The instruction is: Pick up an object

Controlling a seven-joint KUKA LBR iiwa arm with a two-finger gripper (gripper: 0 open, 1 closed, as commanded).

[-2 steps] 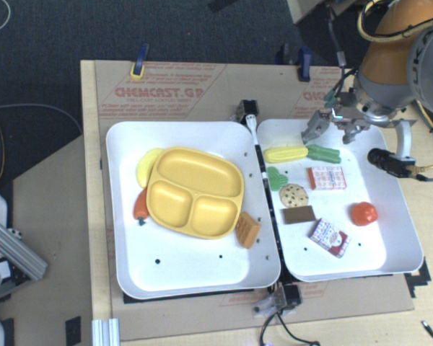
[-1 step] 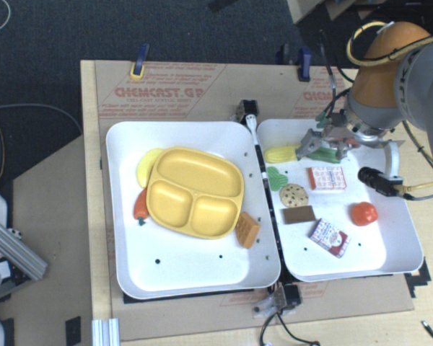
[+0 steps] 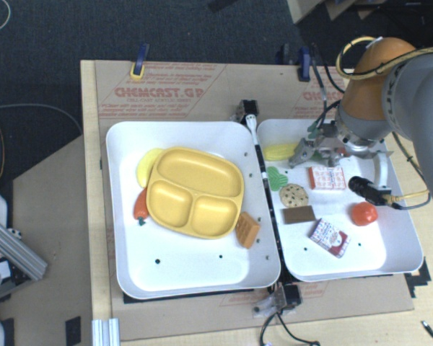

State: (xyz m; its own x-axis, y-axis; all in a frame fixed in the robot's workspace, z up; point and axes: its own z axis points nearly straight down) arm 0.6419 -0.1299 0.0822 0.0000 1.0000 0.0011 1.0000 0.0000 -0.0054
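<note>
The hand (image 3: 312, 150) is lowered into the right bin (image 3: 400, 254) beside the yellow piece (image 3: 280, 151); whether it is spread cannot be told. Nothing is seen gripped, so the pick is judged undone.
</note>
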